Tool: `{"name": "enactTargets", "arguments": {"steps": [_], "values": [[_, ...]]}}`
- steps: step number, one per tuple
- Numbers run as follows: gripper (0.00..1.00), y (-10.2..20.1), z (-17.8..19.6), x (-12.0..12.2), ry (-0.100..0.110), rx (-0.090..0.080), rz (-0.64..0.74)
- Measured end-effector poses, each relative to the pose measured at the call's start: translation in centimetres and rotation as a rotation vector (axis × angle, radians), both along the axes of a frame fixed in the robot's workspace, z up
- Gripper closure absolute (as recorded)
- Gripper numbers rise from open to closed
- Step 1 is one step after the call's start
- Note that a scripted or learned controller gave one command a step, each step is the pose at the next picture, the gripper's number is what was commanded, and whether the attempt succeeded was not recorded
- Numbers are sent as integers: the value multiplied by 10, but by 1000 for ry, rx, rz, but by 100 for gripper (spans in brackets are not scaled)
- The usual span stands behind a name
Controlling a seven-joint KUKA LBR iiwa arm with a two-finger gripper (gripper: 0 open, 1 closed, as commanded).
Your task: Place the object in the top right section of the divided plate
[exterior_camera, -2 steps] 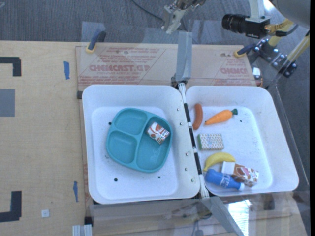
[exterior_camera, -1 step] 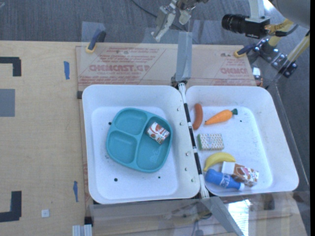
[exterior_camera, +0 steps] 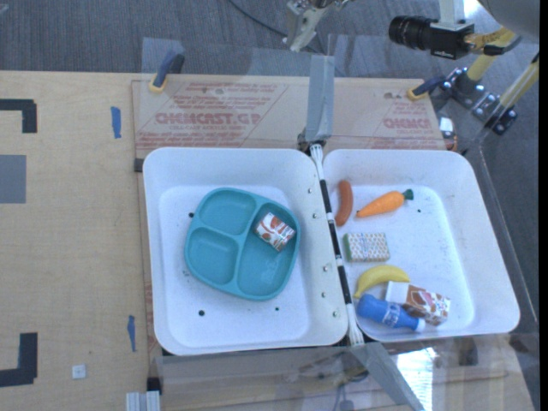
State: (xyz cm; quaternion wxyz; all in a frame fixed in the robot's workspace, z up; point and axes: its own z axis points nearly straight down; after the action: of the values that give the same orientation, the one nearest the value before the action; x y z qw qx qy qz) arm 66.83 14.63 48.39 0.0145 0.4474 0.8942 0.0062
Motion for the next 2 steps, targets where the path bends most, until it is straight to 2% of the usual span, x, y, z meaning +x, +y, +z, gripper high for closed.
{"name": "enactTargets", "arguments": {"steps": [2], "values": [[100, 3, 24, 1, -16, -1, 5]]}}
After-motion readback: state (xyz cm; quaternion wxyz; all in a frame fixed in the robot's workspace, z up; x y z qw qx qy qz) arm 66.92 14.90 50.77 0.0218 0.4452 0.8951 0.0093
